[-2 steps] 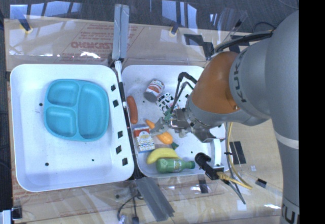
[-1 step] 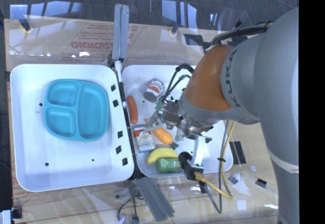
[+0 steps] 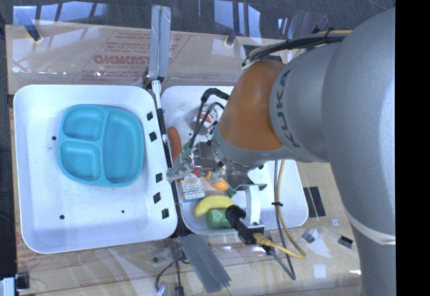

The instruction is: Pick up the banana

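The yellow banana lies near the front edge of the right bin, partly under the arm's wrist. A green item sits just in front of it. The arm's orange band and grey body cover most of the right bin. The gripper hangs low over the bin's left part, just above and left of the banana, among small items. Its fingertips are lost in the clutter. Nothing can be seen held.
A red-orange sausage-shaped item lies by the right bin's left wall. A small white box and an orange piece sit beside the banana. The left bin holds a blue divided plate.
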You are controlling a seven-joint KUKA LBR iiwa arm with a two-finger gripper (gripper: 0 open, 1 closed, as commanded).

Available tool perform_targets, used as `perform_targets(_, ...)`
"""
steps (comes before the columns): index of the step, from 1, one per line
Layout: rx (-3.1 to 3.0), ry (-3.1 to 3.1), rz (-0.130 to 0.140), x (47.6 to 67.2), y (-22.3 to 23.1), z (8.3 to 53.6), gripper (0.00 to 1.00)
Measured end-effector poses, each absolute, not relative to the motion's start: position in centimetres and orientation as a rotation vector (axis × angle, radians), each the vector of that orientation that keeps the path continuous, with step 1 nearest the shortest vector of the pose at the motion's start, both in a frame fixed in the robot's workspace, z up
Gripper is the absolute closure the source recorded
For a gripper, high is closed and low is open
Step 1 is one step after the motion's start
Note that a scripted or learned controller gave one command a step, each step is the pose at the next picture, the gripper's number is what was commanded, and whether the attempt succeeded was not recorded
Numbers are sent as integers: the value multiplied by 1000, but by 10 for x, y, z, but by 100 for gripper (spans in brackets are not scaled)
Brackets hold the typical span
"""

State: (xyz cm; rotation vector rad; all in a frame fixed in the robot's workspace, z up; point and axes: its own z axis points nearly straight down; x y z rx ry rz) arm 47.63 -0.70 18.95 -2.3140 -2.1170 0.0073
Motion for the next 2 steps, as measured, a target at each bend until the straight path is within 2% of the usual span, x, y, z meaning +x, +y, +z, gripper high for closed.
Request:
perform_targets(1,-2147,-2285,6,475,-96,150,0)
perform_targets(2,-2220,-2218,4,477,-13,190,0)
